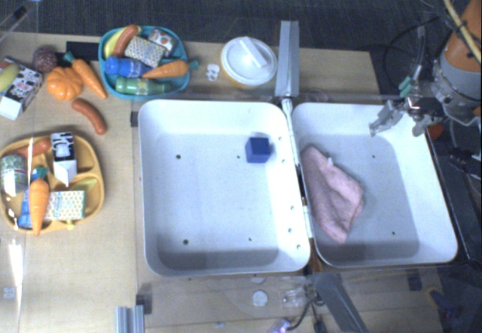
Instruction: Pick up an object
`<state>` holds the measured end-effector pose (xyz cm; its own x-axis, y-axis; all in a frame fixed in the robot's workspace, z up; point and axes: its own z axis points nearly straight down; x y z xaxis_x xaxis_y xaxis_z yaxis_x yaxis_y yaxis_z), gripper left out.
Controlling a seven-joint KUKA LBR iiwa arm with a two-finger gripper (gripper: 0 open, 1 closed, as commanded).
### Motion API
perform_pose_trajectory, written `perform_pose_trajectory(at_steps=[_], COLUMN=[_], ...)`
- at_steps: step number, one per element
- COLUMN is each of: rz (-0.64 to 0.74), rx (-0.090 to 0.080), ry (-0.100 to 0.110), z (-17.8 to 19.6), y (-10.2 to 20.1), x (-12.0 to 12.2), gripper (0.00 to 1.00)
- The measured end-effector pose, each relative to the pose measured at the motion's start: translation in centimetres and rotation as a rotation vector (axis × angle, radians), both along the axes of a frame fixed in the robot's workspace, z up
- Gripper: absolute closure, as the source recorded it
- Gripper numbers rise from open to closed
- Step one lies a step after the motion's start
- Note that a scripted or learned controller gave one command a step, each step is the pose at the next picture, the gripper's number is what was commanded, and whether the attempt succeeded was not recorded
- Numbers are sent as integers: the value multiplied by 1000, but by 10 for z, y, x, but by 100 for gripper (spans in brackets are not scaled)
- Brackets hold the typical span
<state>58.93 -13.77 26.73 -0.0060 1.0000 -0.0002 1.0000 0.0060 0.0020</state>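
- Two white bins sit side by side on the bench (pixel 90 248): the left bin (pixel 211 248) holds a small blue block (pixel 258 149) near its far right.
- A crumpled pink cloth (pixel 333 192) lies in the right bin (pixel 407 245), toward its left wall.
- The gripper (pixel 398 114) hovers over the right bin's far edge, well apart from cloth and block; its fingers seem spread and hold nothing.
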Motion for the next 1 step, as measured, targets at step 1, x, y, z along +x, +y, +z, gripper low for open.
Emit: perform_pose_trajectory(at_steps=[1], rz=[176], rx=[1], ry=[2], z=[-151], y=[24], x=[-53], gripper=[0])
